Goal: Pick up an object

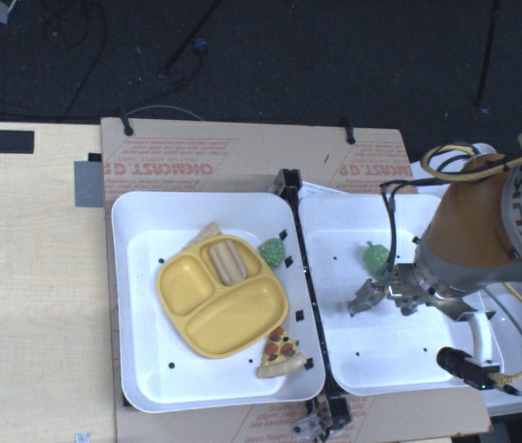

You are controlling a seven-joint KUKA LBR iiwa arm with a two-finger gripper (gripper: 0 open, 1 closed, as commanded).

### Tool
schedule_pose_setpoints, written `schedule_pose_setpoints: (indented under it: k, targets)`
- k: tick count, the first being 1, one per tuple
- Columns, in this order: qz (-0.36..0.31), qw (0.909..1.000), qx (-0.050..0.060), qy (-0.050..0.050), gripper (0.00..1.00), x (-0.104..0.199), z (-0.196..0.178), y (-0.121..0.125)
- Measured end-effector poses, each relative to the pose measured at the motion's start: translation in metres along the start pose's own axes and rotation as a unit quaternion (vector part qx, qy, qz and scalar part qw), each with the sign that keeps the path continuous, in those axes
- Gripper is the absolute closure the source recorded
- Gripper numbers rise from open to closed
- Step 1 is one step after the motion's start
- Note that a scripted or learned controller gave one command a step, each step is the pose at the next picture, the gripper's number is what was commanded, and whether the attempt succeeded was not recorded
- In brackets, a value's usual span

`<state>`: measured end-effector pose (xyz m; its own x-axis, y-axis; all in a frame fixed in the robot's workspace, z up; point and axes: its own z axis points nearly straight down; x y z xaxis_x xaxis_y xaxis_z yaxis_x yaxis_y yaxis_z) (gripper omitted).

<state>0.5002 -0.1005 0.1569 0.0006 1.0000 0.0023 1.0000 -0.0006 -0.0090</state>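
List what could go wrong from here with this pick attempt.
1. The claw sits low in the right bin, below the green toy rather than over it, so closing here may grab nothing.
2. The green toy lies close beside the arm's wrist; a sideways move could knock it away.
3. The other things, the yellow plate and the pizza slice, lie in the left bin, a long reach across the divider.

Grey arm with orange band, black cables, seemingly grey metal hand.

floor: dark, cables | bench: pale wood
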Motion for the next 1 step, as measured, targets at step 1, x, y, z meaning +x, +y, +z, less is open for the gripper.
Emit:
schedule_pose_setpoints:
  k: [1]
  targets:
    - [0.000,1.0000,0.000,0.000,0.00,-0.0058,0.0612,0.0026]
